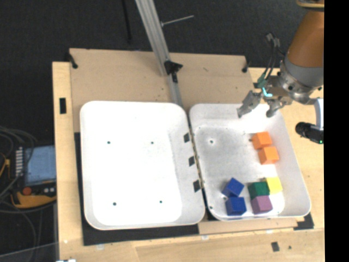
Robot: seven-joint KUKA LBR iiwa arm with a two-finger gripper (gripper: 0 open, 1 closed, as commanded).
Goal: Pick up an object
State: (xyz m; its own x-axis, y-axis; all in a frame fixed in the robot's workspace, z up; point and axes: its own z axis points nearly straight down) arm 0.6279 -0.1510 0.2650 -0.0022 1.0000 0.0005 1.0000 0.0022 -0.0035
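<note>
Overhead, tool (pixel 257 108) fingers spread, nothing between; matte cube blocks (pixel 262 140) in smooth white right bin (pixel 218 146).

Two bins side by side mid-frame: left bin (pixel 98 162), right bin (pixel 218 127). Seven blocks, all in the right bin, right and lower-right part: a pair (pixel 265 147) stacked up-down near the right wall, five clustered (pixel 252 195) at the bottom. Gripper (pixel 257 108) over right bin's upper edge, arm entering from upper right.
</note>
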